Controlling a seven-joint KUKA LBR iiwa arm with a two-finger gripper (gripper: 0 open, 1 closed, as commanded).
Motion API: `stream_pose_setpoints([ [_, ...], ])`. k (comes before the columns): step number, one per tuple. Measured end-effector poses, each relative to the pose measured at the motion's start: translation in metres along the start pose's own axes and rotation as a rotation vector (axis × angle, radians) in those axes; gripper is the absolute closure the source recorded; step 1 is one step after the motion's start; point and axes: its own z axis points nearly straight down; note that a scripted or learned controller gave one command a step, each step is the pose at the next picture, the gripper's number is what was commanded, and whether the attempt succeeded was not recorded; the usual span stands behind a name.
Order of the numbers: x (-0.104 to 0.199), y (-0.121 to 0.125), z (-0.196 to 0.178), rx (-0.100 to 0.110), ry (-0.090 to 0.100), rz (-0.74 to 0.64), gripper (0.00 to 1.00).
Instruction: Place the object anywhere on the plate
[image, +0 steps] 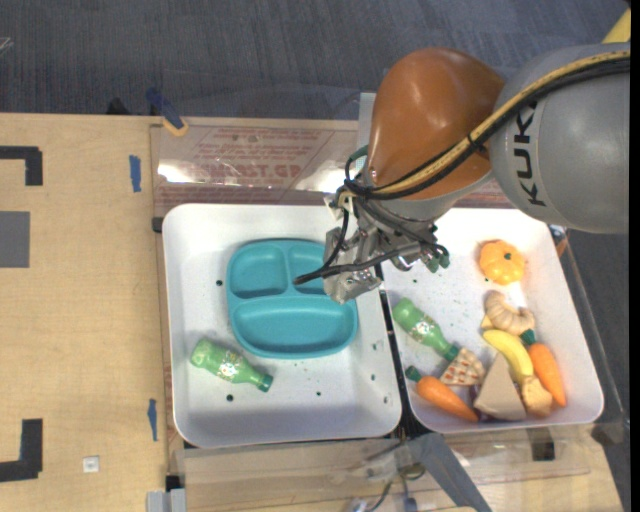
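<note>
A teal divided plate (290, 300) lies in the left white bin (200, 400). My gripper (350, 283) hangs over the plate's right edge, near the wall between the two bins, with its fingers mostly hidden under the wrist and cables. A green bottle (231, 365) lies on its side in the left bin, just below the plate's left corner. A second green bottle (425, 330) lies in the right bin, to the right of the gripper.
The right bin (580, 400) holds an orange pumpkin (501, 261), a banana (510, 352), two carrots (445, 398), a ginger-like piece (505, 316) and a brown wedge (498, 395). The arm's big orange-and-grey wrist (440, 120) looms over the bins' back edge.
</note>
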Motion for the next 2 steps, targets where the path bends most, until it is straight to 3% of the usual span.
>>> stream_pose_setpoints([
  [1, 0.0058, -0.0245, 0.0436, 0.004, -0.009, -0.195, 1.00],
  [2, 0.0052, -0.0245, 0.0425, 0.005, -0.011, -0.196, 0.00],
])
